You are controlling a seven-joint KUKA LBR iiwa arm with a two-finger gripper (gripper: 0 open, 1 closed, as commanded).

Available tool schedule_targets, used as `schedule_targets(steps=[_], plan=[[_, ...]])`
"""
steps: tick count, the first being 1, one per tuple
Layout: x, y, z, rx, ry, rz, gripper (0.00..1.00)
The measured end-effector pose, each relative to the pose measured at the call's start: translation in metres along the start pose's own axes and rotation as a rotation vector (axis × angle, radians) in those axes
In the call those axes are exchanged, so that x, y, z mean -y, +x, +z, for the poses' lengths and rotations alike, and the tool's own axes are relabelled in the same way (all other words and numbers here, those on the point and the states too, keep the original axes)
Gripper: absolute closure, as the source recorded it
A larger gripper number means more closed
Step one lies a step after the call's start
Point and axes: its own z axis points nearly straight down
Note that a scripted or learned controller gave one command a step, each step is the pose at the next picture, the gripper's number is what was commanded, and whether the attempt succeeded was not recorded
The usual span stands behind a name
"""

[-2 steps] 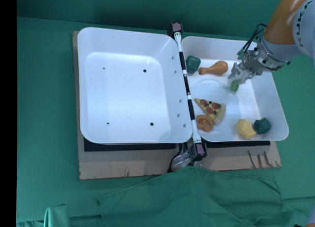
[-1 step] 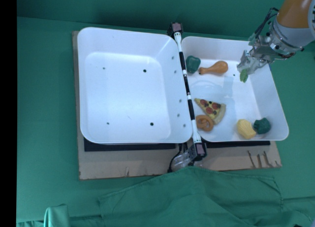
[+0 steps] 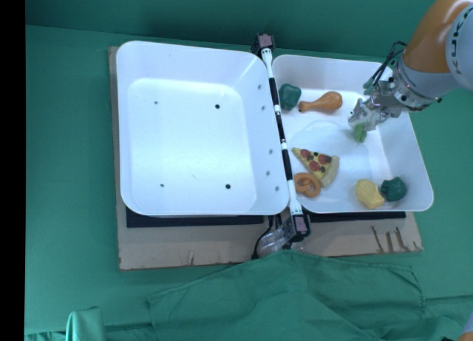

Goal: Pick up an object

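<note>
Two white bins sit side by side on the tabletop [image 3: 66, 147], which is draped in green cloth. The left bin [image 3: 194, 129] is bare white inside but for a few dark dots. The right bin [image 3: 403, 147] carries the toys, and I count six lying loose plus one at my jaws.

Loose pieces, one of each unless said: a dark green lump [image 3: 289, 96] at the far left corner; a drumstick [image 3: 321, 102] just beside it, long axis running left to right, thick end to the right, thin end toward the green lump; a pizza slice [image 3: 318, 163] with its point aimed up and left at the divider [image 3: 280, 136] and its crust down and right; a pretzel [image 3: 307, 184] touching the slice's near edge; a yellow piece [image 3: 369, 194] at the near right; and a second dark green lump [image 3: 394, 188] touching it — so two dark green lumps in all.

My arm [image 3: 440, 32] comes in from the right, orange band above the wrist. My jaws [image 3: 361, 126] hang over the far right part of the right bin, pointing down. A small green piece [image 3: 360, 133] shows right at their tips — I cannot tell whether it is pinched between them or just lying beneath, nor whether the jaws are apart or together. It is too small to give its axis.

Brown cardboard [image 3: 148, 254] shows under both bins, and a loose fold of green cloth [image 3: 295, 295] lies along the near edge.
</note>
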Motion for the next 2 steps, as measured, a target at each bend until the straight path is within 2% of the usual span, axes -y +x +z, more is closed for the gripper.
schedule_targets(steps=[1,2], plan=[[0.0,0.008,-0.054,-0.004,0.006,0.012,1.0],[-0.012,0.008,-0.106,-0.004,0.007,0.024,1.0]])
